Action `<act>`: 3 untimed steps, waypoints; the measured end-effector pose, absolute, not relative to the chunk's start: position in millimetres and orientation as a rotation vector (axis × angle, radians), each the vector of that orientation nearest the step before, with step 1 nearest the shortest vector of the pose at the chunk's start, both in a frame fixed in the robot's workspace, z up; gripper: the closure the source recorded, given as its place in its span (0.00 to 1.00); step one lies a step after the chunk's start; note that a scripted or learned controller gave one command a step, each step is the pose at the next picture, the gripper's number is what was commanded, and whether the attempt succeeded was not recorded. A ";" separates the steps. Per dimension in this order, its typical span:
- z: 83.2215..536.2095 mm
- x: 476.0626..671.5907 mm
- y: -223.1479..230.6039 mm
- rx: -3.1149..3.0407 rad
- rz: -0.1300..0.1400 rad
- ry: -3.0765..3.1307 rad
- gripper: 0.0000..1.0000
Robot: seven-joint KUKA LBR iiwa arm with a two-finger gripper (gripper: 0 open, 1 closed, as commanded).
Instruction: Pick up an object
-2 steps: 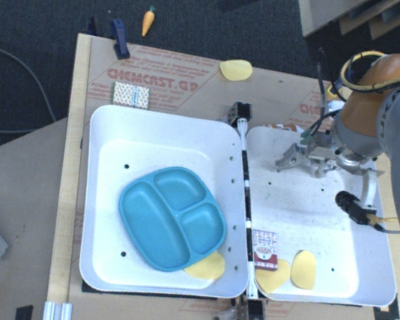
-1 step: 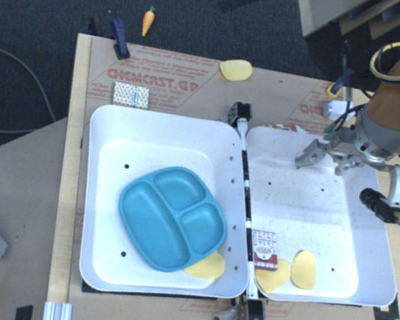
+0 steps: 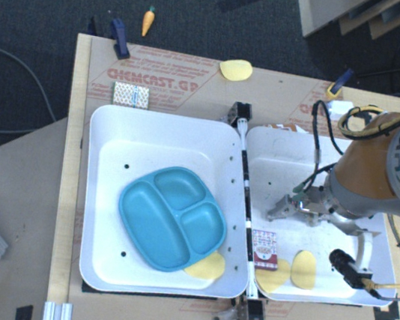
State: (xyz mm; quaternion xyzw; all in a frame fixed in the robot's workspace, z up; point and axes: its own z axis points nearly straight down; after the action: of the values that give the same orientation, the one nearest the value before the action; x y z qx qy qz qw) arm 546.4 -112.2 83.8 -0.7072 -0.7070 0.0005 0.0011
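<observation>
Here the gripper [image 3: 283, 207] hangs low in the right bin [image 3: 285, 151], fingers spread and holding nothing. The small red box [image 3: 265, 250] lies just below it; next it must descend there and close.

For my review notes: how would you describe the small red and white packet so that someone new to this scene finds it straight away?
Start at the right bin, the one the arm reaches into. Go to its near left corner, against the divider between the bins: the small packet lies there, below the pincer. It is rectangular, red and white with print, whereas the two neighbours to its right are plain, rounded, pale yellow pieces.
</observation>
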 end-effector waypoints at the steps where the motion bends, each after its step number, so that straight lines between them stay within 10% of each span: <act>1: 85.0 612.2 -136.9 -2.221 0.000 -2.223 0.00; 2: 84.2 523.7 -156.3 -2.223 0.002 -2.220 0.00; 3: 85.0 585.7 -173.6 -2.222 0.000 -2.223 0.00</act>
State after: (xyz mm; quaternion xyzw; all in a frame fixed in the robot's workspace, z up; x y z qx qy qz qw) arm 585.7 -173.6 85.0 -0.7070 -0.7073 0.0000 -0.0005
